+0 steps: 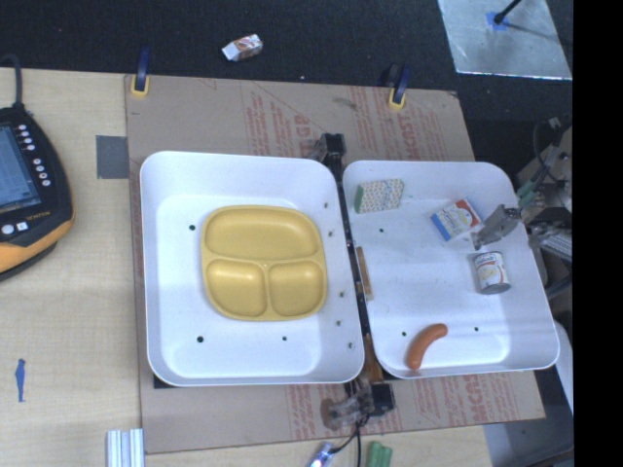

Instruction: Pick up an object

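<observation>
Two shallow white bins sit side by side on a workbench: the left bin (170,261) holds one yellow divided plate (263,261). The right bin (389,251), beside it, holds four items: one sponge (379,196), one small carton (455,219), one can (491,271) and one sausage (425,344).

The scene is seen from one camera fixed high above the desk (78,339), tilted slightly downward. Both white bins (165,261) are taken in whole, at middling distance, with dark floor (292,17) beyond the far edge.
</observation>
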Robot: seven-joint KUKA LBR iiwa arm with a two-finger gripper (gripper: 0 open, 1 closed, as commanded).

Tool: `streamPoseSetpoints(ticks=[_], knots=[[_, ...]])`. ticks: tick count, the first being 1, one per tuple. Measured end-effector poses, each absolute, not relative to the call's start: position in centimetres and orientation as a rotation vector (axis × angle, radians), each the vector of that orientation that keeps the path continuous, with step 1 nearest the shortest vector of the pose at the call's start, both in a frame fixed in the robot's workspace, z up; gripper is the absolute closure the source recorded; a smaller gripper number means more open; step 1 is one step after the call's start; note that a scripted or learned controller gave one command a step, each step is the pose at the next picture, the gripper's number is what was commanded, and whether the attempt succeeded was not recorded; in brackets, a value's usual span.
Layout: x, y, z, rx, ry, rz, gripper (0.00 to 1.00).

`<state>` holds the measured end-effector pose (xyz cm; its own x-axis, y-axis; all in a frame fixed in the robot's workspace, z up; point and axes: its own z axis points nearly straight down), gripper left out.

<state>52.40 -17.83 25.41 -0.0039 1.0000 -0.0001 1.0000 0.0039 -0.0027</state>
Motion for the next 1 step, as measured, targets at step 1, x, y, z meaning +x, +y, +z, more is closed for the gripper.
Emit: streamPoseSetpoints(ticks=[1], knots=[[47.58,-11.51,15.6,-2.212,-2.226,0.005,0.0]])
